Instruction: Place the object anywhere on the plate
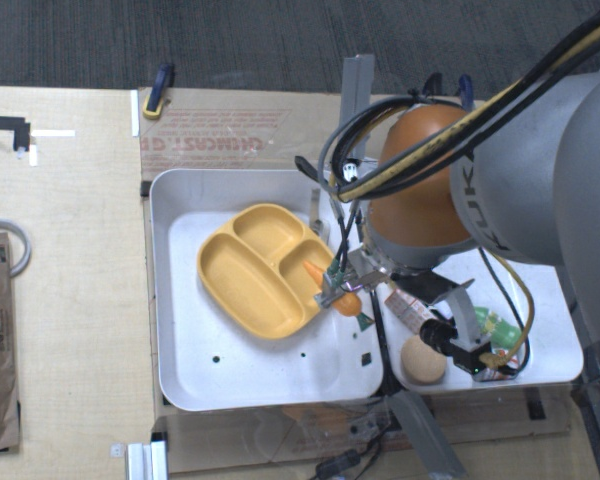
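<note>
So the yellow divided plate (pixel 260 280) sits in the left bin (pixel 180 298), and the gripper (pixel 336 290) is right at the plate's right-hand edge. There's an orange carrot-shaped object (pixel 325 280) down there: its thin end lies in the plate's small right compartment and its fat orange end (pixel 351 304) pokes out past the rim, just under the gripper. Honestly can't tell how wide the fingers are or whether they actually have the carrot pinched. It's all too small and cluttered at the tip, with cables (pixel 355 218) hanging in front.

My read is that this is the placing step, and it looks nearly done but not cleanly. If the carrot is gripped, I'd nudge it a bit further left so the whole thing is over the compartment before letting go; released where it is, the fat end could tip it off the rim into the bin. Go low before releasing so it doesn't bounce or roll.

The right bin (pixel 550 363) has other stuff, a beige egg-like ball (pixel 423 361) and a green item (pixel 498 330), all well clear of the plate.
</note>
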You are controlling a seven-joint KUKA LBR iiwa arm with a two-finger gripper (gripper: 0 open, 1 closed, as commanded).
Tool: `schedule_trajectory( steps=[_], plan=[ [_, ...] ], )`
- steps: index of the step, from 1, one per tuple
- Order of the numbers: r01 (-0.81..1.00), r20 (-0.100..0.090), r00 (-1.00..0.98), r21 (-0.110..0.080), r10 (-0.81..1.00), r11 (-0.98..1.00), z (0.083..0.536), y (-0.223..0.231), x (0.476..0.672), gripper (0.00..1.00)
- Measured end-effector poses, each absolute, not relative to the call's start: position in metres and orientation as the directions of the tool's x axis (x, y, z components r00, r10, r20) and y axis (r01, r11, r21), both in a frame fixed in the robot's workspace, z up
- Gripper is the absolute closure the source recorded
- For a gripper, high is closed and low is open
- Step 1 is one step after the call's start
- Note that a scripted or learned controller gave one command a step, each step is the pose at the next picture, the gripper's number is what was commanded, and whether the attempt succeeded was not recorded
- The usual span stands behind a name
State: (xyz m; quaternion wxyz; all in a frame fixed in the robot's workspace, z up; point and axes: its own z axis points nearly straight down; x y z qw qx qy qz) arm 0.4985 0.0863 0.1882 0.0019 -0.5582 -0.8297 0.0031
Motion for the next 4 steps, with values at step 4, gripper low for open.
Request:
schedule_trajectory(
  steps=[4],
  plan=[
    [0.926,0.0,-0.377,-0.007,0.926,0.377,0.1882,0.0861,0.4986,0.0]
  ],
)
